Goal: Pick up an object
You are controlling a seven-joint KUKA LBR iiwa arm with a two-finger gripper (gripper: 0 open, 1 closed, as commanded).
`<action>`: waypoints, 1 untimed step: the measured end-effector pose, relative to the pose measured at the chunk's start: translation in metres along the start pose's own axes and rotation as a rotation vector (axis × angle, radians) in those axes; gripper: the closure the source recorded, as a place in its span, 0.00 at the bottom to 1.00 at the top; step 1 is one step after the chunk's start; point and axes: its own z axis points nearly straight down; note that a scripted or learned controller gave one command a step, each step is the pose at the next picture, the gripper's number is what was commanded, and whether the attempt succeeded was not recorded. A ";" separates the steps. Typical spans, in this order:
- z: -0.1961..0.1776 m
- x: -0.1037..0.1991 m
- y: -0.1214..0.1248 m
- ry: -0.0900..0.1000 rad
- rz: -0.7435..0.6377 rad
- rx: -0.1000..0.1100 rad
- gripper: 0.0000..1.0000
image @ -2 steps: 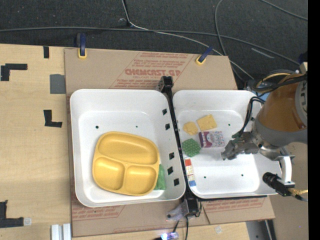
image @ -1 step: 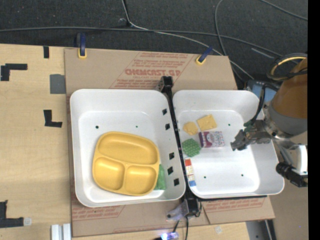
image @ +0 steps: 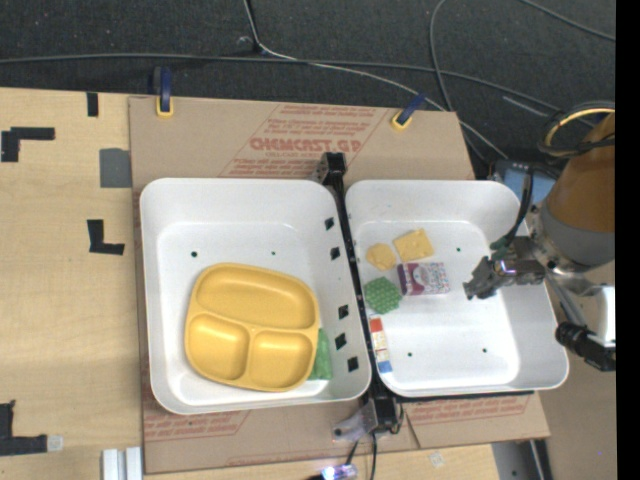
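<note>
Two white bins are sitting side by side on the bench (image: 60, 268). The left bin (image: 170, 218) is holding a yellow divided tray (image: 250, 324). The right bin (image: 480, 368) is holding two yellow pieces (image: 400, 250), a green piece (image: 381, 294), a purple packet (image: 424, 278) and a small tube (image: 379, 343) along its left wall. The gripper (image: 481, 280) is hanging over the right bin, near the purple packet; whether it is spread or pressed together cannot be told.

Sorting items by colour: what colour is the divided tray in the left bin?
Yellow. The divided tray shows plainly in the camera view, lying in the left bin.
</note>
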 end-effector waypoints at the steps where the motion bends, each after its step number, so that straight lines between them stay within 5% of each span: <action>1: -0.009 0.047 0.012 0.001 -0.005 0.000 1.00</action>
